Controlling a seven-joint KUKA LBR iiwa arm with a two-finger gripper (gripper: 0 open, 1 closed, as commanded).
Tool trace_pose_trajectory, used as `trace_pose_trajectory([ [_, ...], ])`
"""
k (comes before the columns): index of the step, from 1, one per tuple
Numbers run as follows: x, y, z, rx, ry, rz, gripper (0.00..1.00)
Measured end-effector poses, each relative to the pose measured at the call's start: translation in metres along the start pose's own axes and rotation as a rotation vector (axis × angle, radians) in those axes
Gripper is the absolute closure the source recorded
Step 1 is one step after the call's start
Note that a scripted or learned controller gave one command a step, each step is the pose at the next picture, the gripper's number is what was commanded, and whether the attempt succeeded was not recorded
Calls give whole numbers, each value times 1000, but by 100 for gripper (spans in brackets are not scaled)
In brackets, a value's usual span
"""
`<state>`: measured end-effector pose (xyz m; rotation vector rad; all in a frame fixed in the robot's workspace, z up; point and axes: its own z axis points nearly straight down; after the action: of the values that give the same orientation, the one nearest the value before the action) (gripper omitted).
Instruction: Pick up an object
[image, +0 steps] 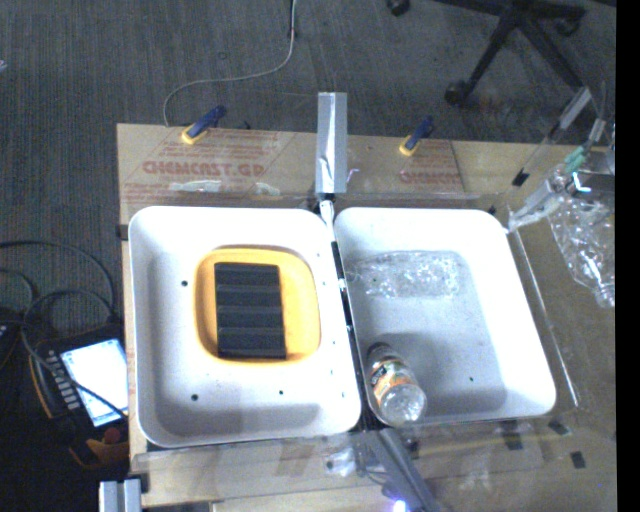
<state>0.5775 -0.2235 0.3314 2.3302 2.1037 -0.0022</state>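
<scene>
A yellow rounded-square object (305, 300) with a black ridged pad (250, 310) on top lies flat in the middle of the left bin (160, 400). A clear plastic bottle (395, 390) with an orange-and-white label lies on its side in the near left corner of the right bin (520, 370), against the divider between the bins. A crumpled piece of clear plastic film (415, 275) lies at the back of the right bin.
Crinkled clear plastic (585, 225) hangs off the bench at the upper right, beside thin rods. A grey upright post (331, 140) stands behind the bins' shared edge. Two blue-and-yellow clamps (203, 124) hold the rear board. Cables and a lit screen (90, 375) lie on the floor left.
</scene>
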Motion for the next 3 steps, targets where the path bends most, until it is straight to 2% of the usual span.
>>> trace_pose_trajectory([
  [1,0,1,-9,1,-3,0,100],
  [2,25,-33,-30,1,2,-19,100],
  [3,47,-61,-64,0,0,276,100],
])
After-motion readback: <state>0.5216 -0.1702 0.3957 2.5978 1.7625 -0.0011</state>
